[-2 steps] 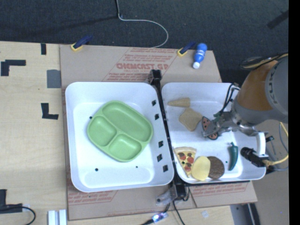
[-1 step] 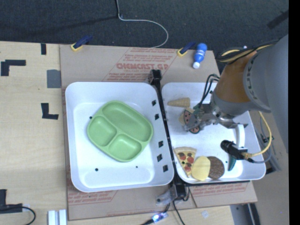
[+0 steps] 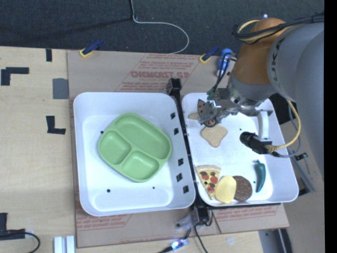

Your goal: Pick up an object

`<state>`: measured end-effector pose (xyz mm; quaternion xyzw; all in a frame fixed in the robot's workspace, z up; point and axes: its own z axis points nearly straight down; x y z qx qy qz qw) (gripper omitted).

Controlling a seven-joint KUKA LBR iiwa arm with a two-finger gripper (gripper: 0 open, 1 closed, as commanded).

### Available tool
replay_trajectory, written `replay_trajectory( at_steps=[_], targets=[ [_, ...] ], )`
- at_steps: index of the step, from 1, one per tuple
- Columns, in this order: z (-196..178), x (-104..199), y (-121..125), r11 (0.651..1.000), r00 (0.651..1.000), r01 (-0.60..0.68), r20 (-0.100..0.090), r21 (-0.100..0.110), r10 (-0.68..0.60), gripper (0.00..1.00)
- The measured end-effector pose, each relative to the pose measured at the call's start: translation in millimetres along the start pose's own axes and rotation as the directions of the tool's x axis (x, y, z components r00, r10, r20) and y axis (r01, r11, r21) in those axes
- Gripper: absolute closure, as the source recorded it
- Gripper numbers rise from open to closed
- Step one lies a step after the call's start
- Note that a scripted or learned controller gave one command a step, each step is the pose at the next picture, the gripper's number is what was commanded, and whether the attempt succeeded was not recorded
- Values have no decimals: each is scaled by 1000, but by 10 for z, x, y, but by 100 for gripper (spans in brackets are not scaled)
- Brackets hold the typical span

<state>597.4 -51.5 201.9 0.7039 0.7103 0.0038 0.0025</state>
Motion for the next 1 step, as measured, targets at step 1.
replay_trajectory(
  at_steps=[1],
  targets=[
    [-787, 343, -370, 1000, 1000, -4, 0, 6, 4, 100]
  ],
)
